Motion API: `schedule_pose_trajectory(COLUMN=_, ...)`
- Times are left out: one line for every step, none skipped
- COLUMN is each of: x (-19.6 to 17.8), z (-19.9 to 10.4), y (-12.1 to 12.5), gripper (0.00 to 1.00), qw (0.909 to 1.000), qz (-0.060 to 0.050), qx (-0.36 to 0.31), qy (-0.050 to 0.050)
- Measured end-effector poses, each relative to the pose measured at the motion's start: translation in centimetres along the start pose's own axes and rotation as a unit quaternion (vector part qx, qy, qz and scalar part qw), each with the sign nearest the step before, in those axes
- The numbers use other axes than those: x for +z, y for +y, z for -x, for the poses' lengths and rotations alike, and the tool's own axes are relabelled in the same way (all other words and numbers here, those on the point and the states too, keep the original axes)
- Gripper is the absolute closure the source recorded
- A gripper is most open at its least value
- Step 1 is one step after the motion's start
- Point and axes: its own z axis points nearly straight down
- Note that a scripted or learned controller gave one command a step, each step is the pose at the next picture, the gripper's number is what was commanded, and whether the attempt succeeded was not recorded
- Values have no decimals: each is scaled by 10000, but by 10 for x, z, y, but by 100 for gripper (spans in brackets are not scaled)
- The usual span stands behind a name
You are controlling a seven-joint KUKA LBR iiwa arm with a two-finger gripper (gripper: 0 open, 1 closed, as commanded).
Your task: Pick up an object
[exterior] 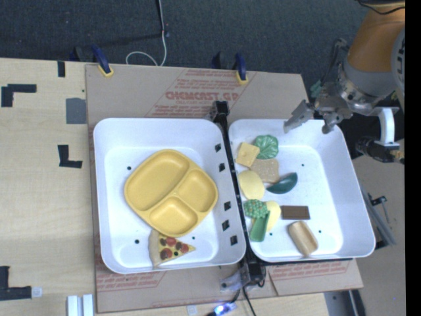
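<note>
My gripper (310, 122) hangs open above the far edge of the right bin (342, 176), its two fingers spread wide with nothing between them. Below it in that bin lie several toy foods: a yellow cheese square (247, 155), a green leafy piece (266, 145), a tan cracker (266, 170), a dark teal piece (283, 184), a pale yellow round piece (250, 184), a broccoli (255, 209), a green cucumber (258, 226), a brown chocolate bar (294, 212) and a bread roll (303, 236).
The left bin (112, 143) holds a yellow divided plate (171, 191) and a pizza slice (168, 247) near its front edge. A black clip divider (227, 176) runs between the bins. Cardboard (191, 94) lies under both.
</note>
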Motion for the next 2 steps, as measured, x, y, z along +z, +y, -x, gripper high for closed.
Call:
schedule_pose_trajectory(x=121, z=69, y=-46, gripper=0, qw=10000, qz=-68, qx=44, qy=3)
schedule_pose_trajectory(x=166, z=27, y=-88, gripper=0, qw=10000, qz=-48, qx=5, qy=22)
